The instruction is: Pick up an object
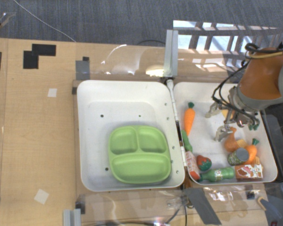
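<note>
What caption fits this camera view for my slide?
Claw hovers open above toy food in the right bin; green divided plate sits in the left bin.

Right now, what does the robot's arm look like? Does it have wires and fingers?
The arm is grey, with a big rounded orange band just above the wrist. Black cables loop around that band and hang down its side. At the end sits a small metal gripper with two silvery fingers.

Plate (139, 154) in left bin (92, 126)
</note>
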Controlling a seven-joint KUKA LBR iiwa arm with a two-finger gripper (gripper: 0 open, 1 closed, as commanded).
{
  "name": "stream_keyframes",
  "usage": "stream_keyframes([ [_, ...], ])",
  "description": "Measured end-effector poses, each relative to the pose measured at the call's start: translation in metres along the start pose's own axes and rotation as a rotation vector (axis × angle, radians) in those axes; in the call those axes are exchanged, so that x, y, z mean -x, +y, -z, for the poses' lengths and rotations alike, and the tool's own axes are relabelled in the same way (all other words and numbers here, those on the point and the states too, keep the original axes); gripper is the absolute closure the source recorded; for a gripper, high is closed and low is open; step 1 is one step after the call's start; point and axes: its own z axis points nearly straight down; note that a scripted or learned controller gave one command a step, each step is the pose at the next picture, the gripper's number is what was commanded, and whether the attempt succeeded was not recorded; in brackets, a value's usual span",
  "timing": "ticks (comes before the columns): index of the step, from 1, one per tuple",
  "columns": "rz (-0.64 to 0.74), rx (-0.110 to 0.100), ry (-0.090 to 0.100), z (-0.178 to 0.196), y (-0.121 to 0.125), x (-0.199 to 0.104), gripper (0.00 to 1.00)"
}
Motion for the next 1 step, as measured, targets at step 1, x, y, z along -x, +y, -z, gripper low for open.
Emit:
stream_keyframes([
  [1, 0.046, -0.01, -0.016, 0.0055, -0.0275, -0.1048, 0.0],
])
